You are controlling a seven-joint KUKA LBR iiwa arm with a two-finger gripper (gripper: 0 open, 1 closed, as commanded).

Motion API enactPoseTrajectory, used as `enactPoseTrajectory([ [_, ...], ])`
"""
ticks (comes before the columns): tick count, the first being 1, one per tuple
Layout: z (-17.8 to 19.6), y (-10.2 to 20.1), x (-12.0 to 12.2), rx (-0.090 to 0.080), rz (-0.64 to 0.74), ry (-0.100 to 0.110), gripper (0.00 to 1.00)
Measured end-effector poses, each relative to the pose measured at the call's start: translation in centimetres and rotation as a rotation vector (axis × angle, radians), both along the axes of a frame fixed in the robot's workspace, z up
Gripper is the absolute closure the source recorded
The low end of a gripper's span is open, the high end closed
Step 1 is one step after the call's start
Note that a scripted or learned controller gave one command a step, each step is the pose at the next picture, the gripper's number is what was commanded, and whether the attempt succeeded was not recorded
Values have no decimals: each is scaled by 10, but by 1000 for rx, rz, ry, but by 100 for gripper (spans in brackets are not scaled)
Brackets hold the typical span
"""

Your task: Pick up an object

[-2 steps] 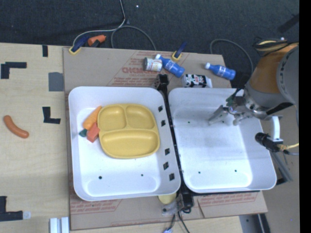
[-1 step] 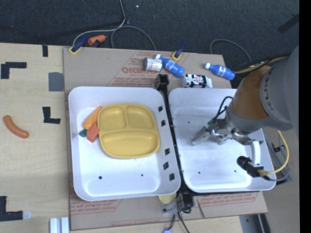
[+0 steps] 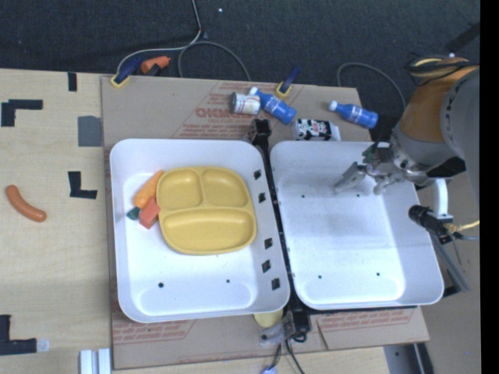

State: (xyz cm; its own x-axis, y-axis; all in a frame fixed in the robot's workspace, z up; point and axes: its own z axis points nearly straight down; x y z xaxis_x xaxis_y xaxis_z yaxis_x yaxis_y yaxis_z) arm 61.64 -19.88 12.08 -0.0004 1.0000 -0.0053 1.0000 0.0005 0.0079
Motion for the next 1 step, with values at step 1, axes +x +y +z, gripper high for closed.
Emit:
enactPoseTrajectory([
  [1,-35,83,-57,2,4,4,0],
])
